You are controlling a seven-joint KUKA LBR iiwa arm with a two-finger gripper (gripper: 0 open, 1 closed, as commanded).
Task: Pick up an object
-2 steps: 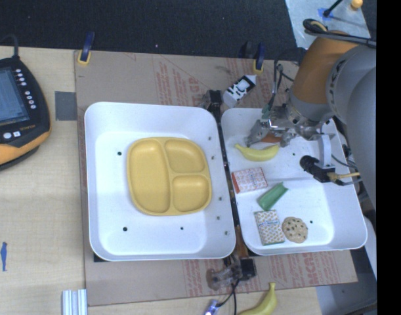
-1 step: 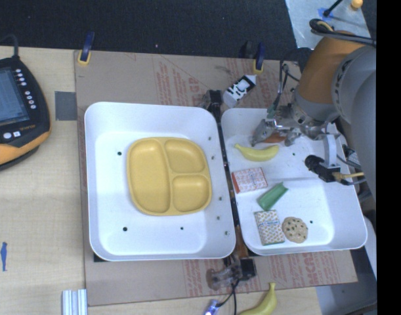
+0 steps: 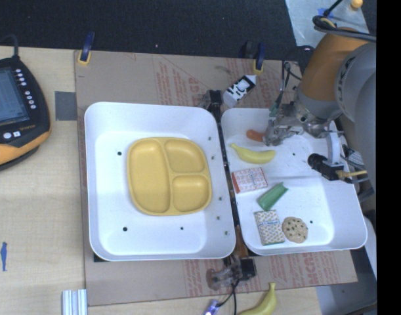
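Observation:
My gripper (image 3: 273, 135) reaches down into the back left part of the right bin (image 3: 331, 241). A small orange stick-shaped item (image 3: 254, 135) lies just left of the gripper tip, touching or nearly touching it. A yellow banana (image 3: 253, 154) lies right below the gripper on the bin floor. Further forward are a red-and-white box (image 3: 249, 179), a green block (image 3: 272, 195), a patterned packet (image 3: 269, 228) and a round cookie (image 3: 295, 229). Nothing visibly hangs from the gripper.
The left bin (image 3: 108, 235) holds a yellow divided plate (image 3: 168, 175). A teach pendant (image 3: 13, 110) lies at the far left of the bench. A black-and-white item (image 3: 239, 88) sits behind the bins, and a second banana (image 3: 264, 301) lies in front of them.

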